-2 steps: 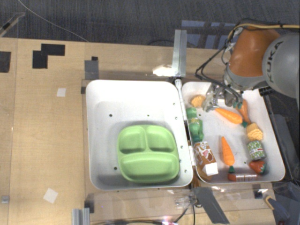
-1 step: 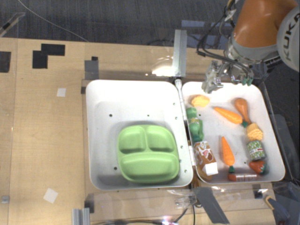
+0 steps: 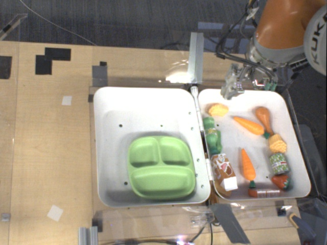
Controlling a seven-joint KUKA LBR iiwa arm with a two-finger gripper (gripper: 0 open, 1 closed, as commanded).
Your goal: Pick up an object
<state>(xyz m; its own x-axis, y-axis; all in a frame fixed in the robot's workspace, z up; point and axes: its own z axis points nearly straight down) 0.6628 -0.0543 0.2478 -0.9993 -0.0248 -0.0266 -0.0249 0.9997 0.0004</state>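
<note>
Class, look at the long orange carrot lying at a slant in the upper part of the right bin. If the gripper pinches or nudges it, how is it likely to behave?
The carrot looks like smooth moulded plastic, so probably stiff and light. Its tapered, rounded body may slip from the gripper if pinched near the thin tip. Lying free on the right bin floor, it would likely roll or pivot when pushed.

— Where is the arm?
— It reaches in from the far right, its orange band at the top corner, cables looped beside the wrist.
— And the pincer?
— It points down and leftward, below the wrist; its tips are too blurred to read.
</note>
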